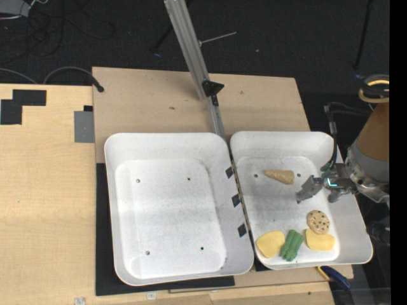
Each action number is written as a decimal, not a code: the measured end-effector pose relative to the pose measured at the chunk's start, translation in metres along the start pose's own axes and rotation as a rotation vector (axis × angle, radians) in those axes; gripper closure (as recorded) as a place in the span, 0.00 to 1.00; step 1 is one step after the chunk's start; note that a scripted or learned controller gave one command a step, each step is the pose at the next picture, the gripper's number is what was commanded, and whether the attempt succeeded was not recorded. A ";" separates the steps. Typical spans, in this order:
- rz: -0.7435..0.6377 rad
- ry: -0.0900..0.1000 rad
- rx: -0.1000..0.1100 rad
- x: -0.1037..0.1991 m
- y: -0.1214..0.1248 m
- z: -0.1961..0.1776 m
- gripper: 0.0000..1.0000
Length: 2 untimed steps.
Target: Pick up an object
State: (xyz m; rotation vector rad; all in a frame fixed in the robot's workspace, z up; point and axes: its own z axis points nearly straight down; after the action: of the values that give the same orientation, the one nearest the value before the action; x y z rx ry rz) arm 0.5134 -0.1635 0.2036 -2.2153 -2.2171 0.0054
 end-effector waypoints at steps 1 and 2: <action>0.003 -0.001 -0.005 -0.001 0.001 -0.002 0.00; 0.001 0.000 0.001 0.007 0.005 0.057 0.00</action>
State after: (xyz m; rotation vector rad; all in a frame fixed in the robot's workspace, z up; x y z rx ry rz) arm 0.5180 -0.1561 0.1460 -2.2163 -2.2148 0.0064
